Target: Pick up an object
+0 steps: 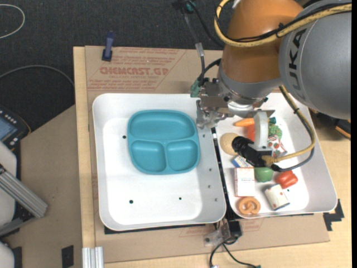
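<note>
camera view: two bins [111, 149], one teal tray [163, 140], perhaps nine small items; tool [207, 115] state unclear.

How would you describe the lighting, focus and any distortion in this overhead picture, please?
In the camera view, lighting is soft and even, with faint shadows beside the teal tray and small items; the orange band looms large and slightly soft near the lens, while both bins look sharp; no strong glare.

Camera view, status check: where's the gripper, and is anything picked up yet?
Gripper low over the seam between the bins, near the right bin. Nothing seen held. Toy pile sits in right bin; blue divided tray in left bin.
</note>
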{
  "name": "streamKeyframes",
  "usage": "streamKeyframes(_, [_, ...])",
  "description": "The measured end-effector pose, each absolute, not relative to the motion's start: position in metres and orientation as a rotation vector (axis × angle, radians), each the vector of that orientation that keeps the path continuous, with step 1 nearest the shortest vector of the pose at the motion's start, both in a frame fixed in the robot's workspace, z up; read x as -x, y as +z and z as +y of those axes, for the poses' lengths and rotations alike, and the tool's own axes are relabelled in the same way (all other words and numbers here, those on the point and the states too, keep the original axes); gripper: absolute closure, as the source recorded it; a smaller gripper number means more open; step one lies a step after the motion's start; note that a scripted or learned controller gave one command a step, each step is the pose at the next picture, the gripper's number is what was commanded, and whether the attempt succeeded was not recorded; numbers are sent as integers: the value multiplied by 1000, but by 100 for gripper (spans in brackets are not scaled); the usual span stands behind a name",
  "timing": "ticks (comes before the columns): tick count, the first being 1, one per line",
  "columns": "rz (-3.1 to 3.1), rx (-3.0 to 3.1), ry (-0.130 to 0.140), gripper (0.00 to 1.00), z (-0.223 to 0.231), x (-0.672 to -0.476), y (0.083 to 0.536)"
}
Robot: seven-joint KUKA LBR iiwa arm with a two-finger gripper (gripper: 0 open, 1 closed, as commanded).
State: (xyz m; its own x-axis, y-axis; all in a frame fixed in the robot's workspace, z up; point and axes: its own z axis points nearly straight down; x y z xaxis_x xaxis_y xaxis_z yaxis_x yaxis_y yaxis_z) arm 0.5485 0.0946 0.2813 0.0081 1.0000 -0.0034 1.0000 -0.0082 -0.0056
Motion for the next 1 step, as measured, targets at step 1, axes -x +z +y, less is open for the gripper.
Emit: streamKeyframes(1, [-2221,2213,9,100,136,-517,250])
